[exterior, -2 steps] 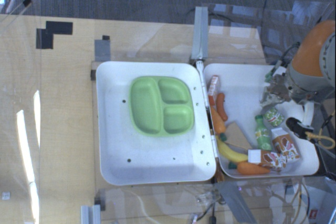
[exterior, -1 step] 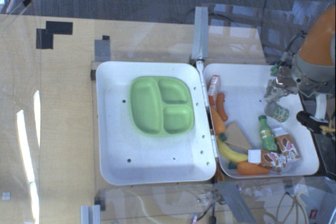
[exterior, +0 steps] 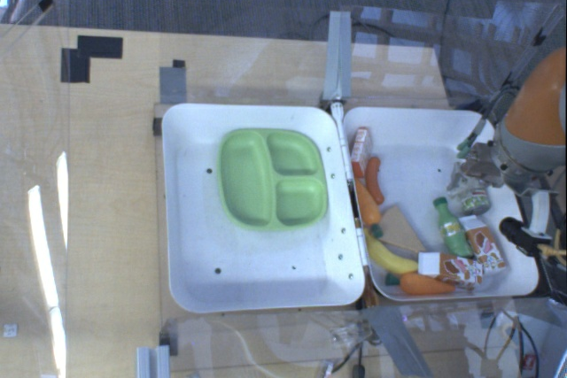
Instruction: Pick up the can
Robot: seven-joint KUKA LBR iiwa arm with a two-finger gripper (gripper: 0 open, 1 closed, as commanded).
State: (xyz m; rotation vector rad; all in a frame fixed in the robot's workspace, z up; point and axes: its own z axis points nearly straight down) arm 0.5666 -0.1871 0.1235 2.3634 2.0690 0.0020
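The can (exterior: 473,202), small and silver with a green label, lies near the right wall of the right bin (exterior: 416,130). My gripper (exterior: 472,177) hangs directly over it, coming down from the grey wrist with the orange band (exterior: 542,106) at the right edge. The gripper's metal end hides the can's upper part, and I cannot tell whether it touches the can.
Around the can are a green bottle (exterior: 453,229), a brown carton (exterior: 485,247), a banana (exterior: 391,257), two carrots (exterior: 368,204) (exterior: 425,283), a sausage (exterior: 375,178) and a white cube (exterior: 429,263). The left bin (exterior: 190,279) holds a green divided plate (exterior: 270,178).
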